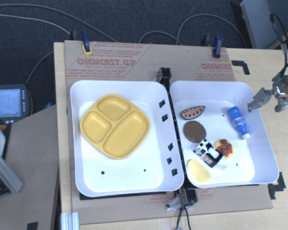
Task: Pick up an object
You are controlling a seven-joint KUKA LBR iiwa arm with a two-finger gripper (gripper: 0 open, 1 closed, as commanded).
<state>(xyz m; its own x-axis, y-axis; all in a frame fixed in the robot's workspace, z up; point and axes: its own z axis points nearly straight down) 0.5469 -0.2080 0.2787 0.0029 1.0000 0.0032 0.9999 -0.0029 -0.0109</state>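
The right bin (259, 171) holds several small things. A blue bottle (237, 121) lies near its right side, and a watermelon slice (192, 112) lies above a round brown cookie (195, 131). A black-and-white toy (207, 152), an orange-red food piece (224, 147) and a pale yellow piece (198, 171) lie towards the front. My gripper (270, 102) hangs over the bin's right rim, up and to the right of the blue bottle. It is open, with nothing between its fingers (258, 99).
A yellow divided plate (114, 126) lies in the left bin (86, 176). A black divider with clips (169, 128) runs between the two bins. Clamps (86, 46) hold the board at the back, and cables trail behind it.
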